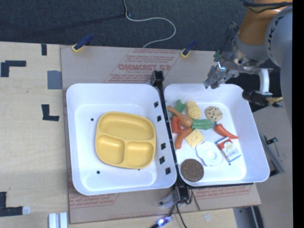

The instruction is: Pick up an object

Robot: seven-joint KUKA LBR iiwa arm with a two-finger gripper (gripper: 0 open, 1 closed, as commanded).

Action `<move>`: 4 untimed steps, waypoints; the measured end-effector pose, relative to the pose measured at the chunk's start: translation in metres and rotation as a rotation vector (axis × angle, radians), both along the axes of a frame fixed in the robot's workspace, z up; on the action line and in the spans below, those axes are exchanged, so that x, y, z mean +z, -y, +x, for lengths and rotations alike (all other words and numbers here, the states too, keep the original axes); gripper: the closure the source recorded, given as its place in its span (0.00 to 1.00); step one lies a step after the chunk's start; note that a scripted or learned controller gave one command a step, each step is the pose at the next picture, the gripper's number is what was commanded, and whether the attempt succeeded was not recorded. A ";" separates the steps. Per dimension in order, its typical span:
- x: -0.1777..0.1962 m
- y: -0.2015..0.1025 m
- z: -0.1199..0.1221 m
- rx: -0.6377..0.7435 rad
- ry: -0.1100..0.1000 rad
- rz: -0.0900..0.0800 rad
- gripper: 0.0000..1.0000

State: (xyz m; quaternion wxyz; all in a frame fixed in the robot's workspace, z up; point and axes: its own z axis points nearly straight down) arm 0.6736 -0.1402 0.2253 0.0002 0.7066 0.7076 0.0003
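A yellow divided plate (126, 139) lies in the left white bin (80, 99), at centre-left of the frame. Above the bins, red print on the cardboard sheet (137, 65) reads upside down and is too blurred to make out. The right bin (247, 113) holds toy food: carrots (179, 127), corn (194, 110), a cookie (213, 113), a cheese slice (194, 137), a fried egg (209, 153), a brown patty (192, 169) and a small red-and-white carton (229, 149), its label unreadable. At upper right, the gripper (214, 77) hangs over that bin's far rim, holding nothing; whether it is open cannot be told.
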 end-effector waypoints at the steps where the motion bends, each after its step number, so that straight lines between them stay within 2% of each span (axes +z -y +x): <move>1: 0.010 -0.013 -0.051 -0.002 -0.004 0.000 1.00; 3: -0.012 -0.048 -0.154 -0.002 -0.007 0.001 1.00; 4: -0.002 -0.058 -0.182 -0.001 -0.005 0.001 1.00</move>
